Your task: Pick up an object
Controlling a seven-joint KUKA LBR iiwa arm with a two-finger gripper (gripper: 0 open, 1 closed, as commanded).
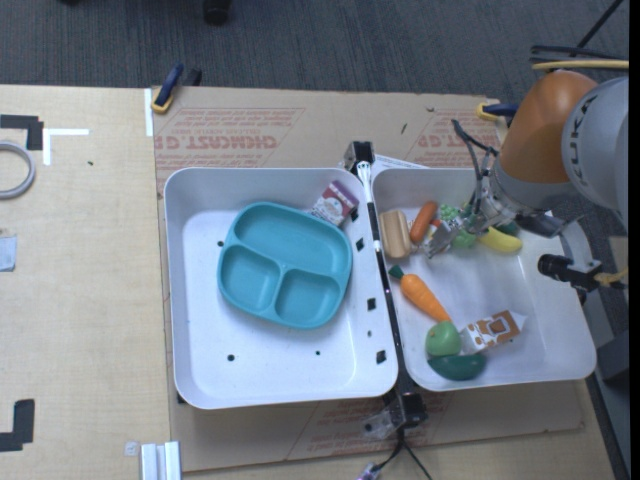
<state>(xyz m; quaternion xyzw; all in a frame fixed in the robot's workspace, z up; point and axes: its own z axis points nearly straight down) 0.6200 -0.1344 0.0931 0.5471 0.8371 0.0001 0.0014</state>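
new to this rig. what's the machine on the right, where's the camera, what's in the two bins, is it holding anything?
The machine is a grey robot arm with an orange band, reaching in from the right. One fixed camera looks down at a slant on both white bins.

The left bin holds a teal divided plate and a small printed packet near its top edge.

The right bin holds toy food: a bread-like piece, two carrots, a yellow banana, a green apple-like piece, a dark green item and a small carton.

The gripper is down among the items at the top of the right bin. Whether it holds anything is too cluttered to tell.
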